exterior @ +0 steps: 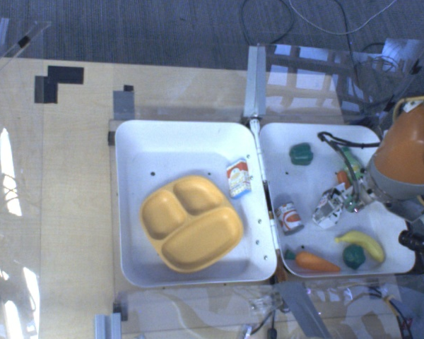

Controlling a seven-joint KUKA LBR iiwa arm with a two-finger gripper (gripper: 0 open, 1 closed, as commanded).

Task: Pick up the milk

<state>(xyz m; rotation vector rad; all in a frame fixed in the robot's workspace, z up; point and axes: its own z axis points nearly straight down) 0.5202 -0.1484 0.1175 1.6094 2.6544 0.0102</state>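
White smooth bins (127,189); boxy milk carton (238,178) beside yellow plate (191,222).

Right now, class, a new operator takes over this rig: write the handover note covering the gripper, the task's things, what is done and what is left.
Gripper: low in the right bin, in its middle, with nothing visibly between its fingers.
Milk: small carton in the left bin, near its right wall, beside the yellow divided plate. Untouched.
Right bin also has a can, carrot, banana and two green items.
Done: nothing yet.
Left: move across to the left bin, grasp the milk, lift it.
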